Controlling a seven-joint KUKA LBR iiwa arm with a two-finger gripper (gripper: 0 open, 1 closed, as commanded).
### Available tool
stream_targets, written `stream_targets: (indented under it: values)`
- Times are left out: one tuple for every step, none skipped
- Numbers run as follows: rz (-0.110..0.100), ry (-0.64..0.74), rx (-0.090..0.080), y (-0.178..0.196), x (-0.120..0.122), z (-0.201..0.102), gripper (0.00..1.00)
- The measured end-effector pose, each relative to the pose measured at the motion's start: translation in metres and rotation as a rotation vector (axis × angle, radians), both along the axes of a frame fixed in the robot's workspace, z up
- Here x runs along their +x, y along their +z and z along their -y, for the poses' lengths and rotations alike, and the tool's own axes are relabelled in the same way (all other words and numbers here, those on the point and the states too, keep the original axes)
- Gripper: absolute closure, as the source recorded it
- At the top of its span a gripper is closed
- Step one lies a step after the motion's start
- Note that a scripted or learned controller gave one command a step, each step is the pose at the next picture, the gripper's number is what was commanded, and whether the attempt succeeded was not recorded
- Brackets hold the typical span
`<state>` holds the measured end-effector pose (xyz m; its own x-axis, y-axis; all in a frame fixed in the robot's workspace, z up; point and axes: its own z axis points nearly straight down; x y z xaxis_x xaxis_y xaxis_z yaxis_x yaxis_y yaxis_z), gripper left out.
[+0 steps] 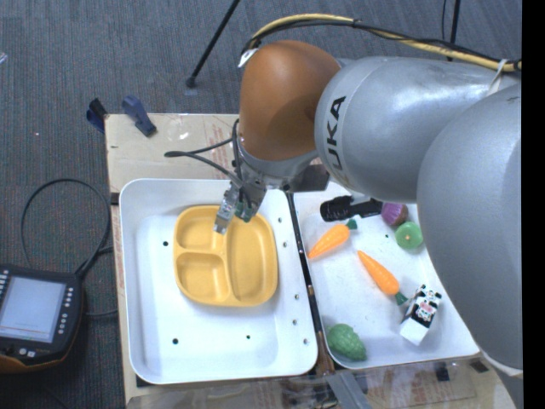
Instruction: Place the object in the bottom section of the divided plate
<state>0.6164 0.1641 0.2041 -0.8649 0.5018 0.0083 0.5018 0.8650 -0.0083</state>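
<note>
The gripper [232,214] hangs over the upper edge of the yellow divided plate [226,256], which sits in the left bin [145,313] at the frame's centre-left; whether anything sits between its tips I cannot tell. The likely objects lie in the right bin [464,335], to the right of the gripper: two carrots [329,240] [378,273], a green vegetable [347,341], a black-and-white carton [421,311]; all apart from the gripper.
</note>
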Motion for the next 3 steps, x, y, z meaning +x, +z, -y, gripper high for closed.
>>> stream_targets:
  values:
    - [0.009, 0.129, 0.003, 0.015, -0.002, 0.002, 1.0]
    - [0.01, 0.41, 0.006, 0.013, 0.006, 0.003, 1.0]
    - [0.01, 0.587, 0.008, -0.007, 0.024, 0.009, 1.0]
